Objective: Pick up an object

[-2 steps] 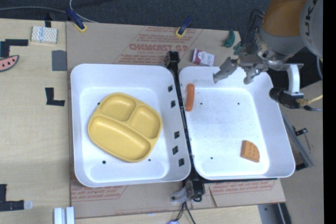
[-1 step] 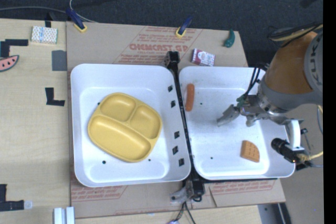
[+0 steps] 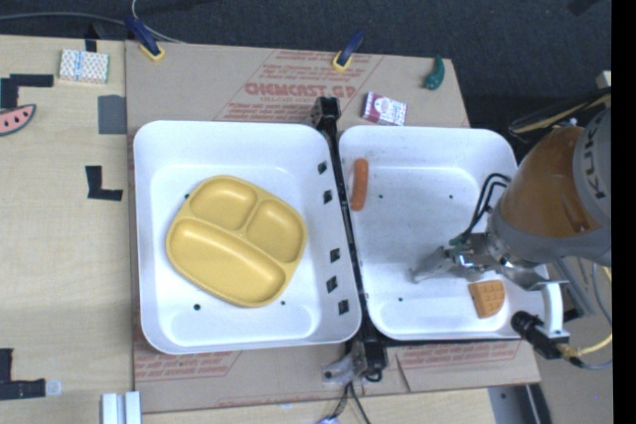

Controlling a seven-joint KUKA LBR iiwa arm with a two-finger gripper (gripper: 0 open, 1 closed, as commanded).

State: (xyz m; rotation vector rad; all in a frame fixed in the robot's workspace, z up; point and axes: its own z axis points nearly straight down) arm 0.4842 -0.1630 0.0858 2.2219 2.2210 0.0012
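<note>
Hovering low in the right white bin (image 3: 417,318), 2-finger metal gripper (image 3: 429,266) spread open, gripping nothing, probably lining up on that tan waffle-textured cracker (image 3: 487,297) nearby.

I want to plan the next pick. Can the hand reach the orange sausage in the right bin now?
Probably yes. The sausage lies alone at the right bin's left wall, with bare floor between it and the hand. The wall close beside it may hinder the grasp.
</note>
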